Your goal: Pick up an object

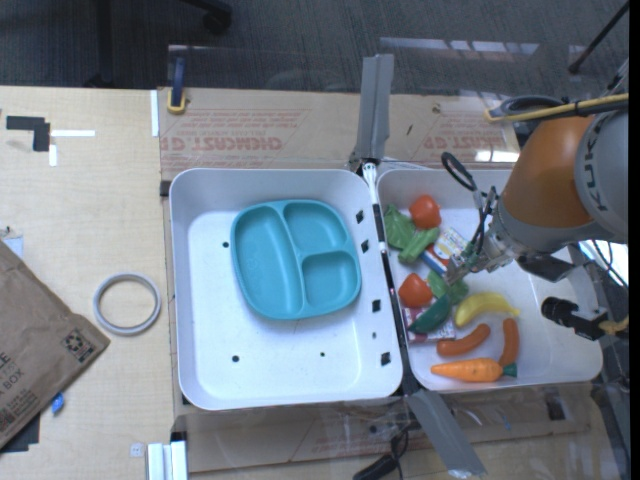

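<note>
Camera view | jaws (466, 265) low over toy food | right bin (560, 368)

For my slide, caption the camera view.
Arm's claw lowered among toy food in right bin; teal divided plate in left bin.

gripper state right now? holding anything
gripper: low in the right bin among the toy food; whether it is open, closed or gripping something cannot be told.
</note>
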{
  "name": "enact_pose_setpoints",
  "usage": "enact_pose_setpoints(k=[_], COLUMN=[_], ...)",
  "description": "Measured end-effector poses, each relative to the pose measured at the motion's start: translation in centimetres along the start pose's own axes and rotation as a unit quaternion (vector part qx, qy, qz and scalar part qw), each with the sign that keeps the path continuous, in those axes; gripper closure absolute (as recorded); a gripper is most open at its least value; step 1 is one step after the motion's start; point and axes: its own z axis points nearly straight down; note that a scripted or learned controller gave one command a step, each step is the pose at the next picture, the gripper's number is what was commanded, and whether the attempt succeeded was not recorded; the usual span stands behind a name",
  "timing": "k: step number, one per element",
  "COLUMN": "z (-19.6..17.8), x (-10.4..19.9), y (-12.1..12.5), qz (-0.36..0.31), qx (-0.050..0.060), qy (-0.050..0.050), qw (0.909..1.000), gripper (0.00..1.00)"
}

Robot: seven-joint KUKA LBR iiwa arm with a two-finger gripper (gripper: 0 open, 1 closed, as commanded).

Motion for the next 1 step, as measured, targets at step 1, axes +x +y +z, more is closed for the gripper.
enact_pose_setpoints(k=[1], z=[-8.88], x=[4.83], y=[5.67], qz=[0.162], qx=[0.003], qy=[0.003], qw=[0.9867], gripper=[1.0])
